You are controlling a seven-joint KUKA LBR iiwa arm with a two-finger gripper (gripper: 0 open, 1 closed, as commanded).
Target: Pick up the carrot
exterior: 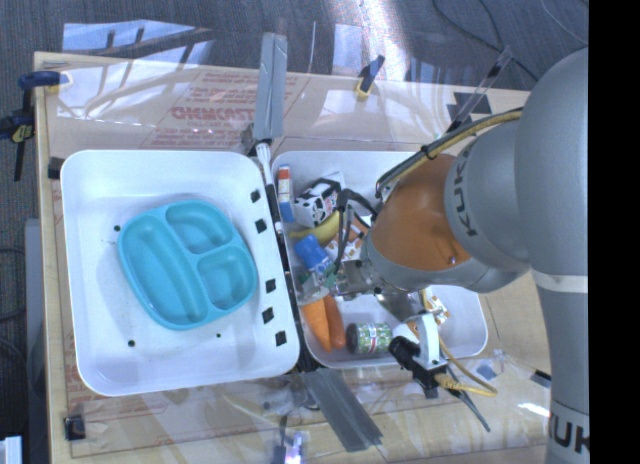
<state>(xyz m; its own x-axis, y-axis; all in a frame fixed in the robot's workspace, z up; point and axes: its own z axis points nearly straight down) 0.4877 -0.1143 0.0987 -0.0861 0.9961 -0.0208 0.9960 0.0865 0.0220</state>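
The carrot [319,322] is a short orange piece lying near the front left corner of the right bin [470,327], close to the wall between the two bins. My gripper [338,274] hangs low over the clutter in that bin, just above and behind the carrot. It is largely hidden under the arm's orange band [420,232]. From this view I cannot tell whether it touches the carrot.
A small jar with a green label [369,338] lies right of the carrot. A blue object [308,250], a tube [284,192] and a black-and-white item [320,202] crowd the bin's back left. The left bin [100,352] holds a blue divided plate [187,263].
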